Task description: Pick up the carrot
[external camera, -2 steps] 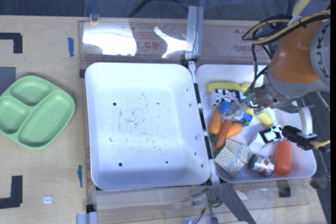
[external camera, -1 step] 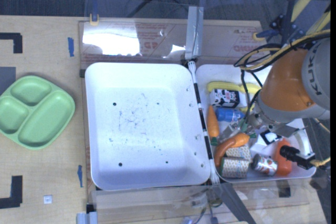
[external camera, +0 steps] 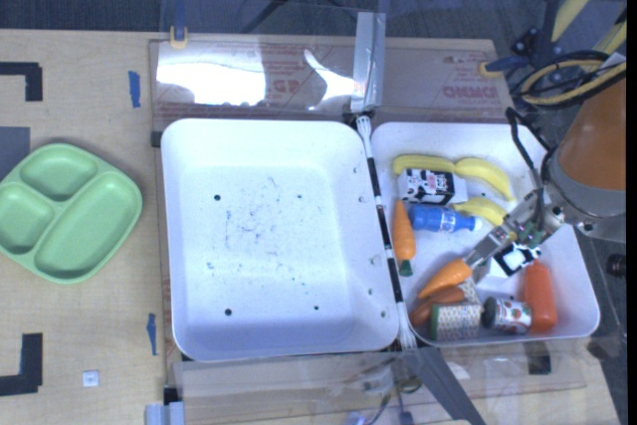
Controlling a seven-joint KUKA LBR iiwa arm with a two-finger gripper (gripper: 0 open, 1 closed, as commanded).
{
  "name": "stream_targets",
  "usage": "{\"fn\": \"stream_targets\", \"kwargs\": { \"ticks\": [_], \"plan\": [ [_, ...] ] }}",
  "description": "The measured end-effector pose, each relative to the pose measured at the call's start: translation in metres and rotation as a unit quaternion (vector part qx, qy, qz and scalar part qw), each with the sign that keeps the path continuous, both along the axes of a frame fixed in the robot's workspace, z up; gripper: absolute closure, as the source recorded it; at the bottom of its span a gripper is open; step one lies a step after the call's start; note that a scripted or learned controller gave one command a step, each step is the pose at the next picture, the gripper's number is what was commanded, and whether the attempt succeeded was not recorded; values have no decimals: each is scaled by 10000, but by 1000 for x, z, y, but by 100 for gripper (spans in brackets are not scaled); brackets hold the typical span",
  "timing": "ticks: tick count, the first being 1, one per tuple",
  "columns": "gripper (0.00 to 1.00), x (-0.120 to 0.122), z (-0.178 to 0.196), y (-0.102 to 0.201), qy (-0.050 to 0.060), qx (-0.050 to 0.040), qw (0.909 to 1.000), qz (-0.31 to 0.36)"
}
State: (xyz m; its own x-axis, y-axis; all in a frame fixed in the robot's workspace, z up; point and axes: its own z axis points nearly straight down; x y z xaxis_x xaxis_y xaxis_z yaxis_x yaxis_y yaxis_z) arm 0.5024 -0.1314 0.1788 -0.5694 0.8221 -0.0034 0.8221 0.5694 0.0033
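Gripper (external camera: 488, 252) dips into the right bin (external camera: 577, 318), fingers slightly parted and gripping nothing, tips just upper right of the carrot (external camera: 444, 279), whose long axis slants lower left to upper right.

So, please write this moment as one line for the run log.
arm: over right bin | gripper: low, at the carrot among the clutter | hold: cannot tell | left bin: no items | task: not confirmed done

Two shallow white plastic bins (external camera: 264, 234) sit on a pale wooden tabletop (external camera: 70, 353). A light green divided plate (external camera: 65, 211), yellow bananas (external camera: 453, 169), orange carrots (external camera: 445, 278), a blue bottle (external camera: 443, 219), and a black-and-white patterned carton (external camera: 430, 184) show.
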Motion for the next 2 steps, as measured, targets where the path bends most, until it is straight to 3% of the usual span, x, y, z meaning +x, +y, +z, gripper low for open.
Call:
{"fn": "stream_targets", "kwargs": {
  "ticks": [1, 2],
  "plan": [
    [0, 2, 82, -4, 0, 3, 9860, -1670],
    [0, -24, -23, 22, 39, 15, 9419, -3360]
  ]
}}
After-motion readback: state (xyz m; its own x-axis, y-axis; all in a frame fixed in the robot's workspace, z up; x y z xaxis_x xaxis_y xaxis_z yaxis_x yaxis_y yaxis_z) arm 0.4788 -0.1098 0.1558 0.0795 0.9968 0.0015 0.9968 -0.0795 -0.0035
